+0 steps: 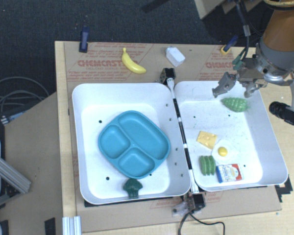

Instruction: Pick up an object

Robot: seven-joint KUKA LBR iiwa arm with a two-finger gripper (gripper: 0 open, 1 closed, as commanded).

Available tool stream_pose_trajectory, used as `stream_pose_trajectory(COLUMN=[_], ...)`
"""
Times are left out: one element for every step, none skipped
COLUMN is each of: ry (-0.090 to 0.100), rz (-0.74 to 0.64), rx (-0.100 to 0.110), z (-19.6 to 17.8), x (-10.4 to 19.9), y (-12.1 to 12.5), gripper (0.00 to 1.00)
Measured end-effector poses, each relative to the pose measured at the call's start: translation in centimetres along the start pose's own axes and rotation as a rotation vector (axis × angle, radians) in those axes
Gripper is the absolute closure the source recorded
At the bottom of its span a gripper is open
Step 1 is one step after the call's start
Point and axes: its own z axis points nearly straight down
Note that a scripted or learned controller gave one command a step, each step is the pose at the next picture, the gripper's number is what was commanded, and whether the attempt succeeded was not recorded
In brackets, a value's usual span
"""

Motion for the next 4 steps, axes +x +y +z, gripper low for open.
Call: stream_pose_trajectory(ry=[0.0,-0.002,0.001,0.0], rz=[0.002,0.001,-0.001,0.0], rx=[0.002,-0.002,0.001,-0.001], z=[14.3,18.2,20.0,18.9], x=[-6.4,-11.9,-6.2,-6.2], y=[2.0,7.1,7.9,7.9], gripper=[0.0,0.0,0.0,1.0])
